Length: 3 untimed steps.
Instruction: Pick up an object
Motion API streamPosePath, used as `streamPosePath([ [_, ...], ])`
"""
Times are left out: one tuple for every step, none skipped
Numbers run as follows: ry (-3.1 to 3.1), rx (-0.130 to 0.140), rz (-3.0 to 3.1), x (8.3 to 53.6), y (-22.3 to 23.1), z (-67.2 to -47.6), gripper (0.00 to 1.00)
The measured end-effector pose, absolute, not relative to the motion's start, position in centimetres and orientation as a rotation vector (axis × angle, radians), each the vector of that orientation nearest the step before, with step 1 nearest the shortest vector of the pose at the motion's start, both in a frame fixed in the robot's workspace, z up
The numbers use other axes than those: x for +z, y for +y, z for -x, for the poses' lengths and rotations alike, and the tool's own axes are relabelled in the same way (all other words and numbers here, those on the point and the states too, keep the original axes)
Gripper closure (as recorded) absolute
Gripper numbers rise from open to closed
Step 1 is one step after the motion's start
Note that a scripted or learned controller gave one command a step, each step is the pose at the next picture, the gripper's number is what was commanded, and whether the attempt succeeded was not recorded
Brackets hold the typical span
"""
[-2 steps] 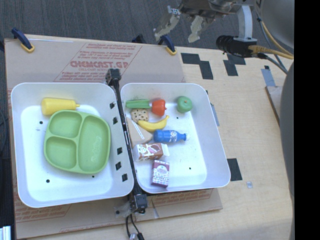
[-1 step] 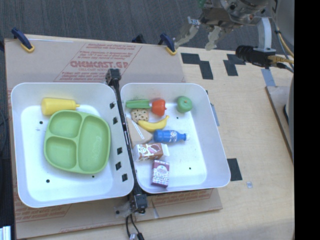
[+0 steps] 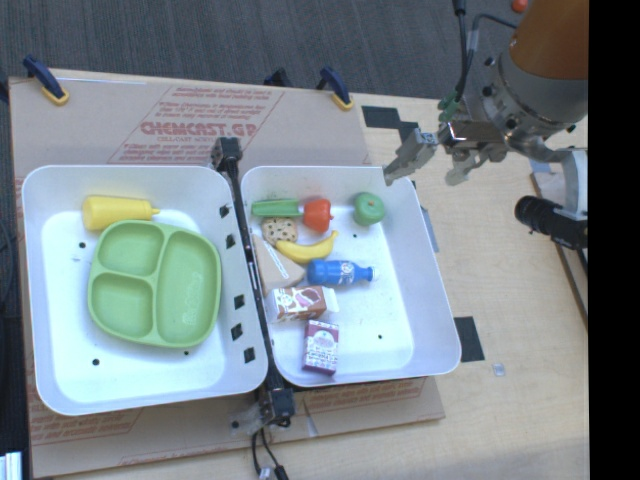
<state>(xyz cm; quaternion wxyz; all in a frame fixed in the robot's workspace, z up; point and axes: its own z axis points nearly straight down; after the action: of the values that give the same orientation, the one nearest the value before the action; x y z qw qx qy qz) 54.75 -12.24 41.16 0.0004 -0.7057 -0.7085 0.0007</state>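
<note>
**Desk:** Where is your arm?

**Me:** I have the arm [image 3: 545, 28] up by the surface's far right corner, beyond the right bin [image 3: 425, 298]. The gripper [image 3: 432, 160] hangs just outside that bin's far right corner, above bare surface [image 3: 500, 288]. I see its jaws spread apart with nothing between them.

**Desk:** And the objects to pick?

**Me:** All loose ones but one lie in the right bin. Along its far edge I see a green-and-red vegetable toy [image 3: 292, 209] and, nearer the far right corner, a green apple [image 3: 368, 207]. A cracker piece [image 3: 279, 232] sits just below the vegetable, touching a banana [image 3: 306, 247]. A blue bottle [image 3: 339, 273] lies on its side near the middle. Toward the near edge I see a small brown carton [image 3: 300, 303] and a dark red box [image 3: 321, 348].

**Desk:** Left bin?

**Me:** The left bin [image 3: 50, 368] carries a green divided plate [image 3: 155, 282] and a yellow squeeze bottle [image 3: 118, 211] by its far edge. A sheet of cardboard [image 3: 190, 123] lies under both bins.
</note>
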Motion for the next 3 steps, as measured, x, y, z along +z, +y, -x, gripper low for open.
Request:
streamPosePath([
  [-2.225, 0.001, 2.217, 39.8, -11.4, -50.1, 0.0],
  [-2.225, 0.005, 2.212, 20.6, -17.3, -48.7, 0.0],
  [-2.228, 0.004, 2.212, 9.1, -19.1, -52.6, 0.0],
])
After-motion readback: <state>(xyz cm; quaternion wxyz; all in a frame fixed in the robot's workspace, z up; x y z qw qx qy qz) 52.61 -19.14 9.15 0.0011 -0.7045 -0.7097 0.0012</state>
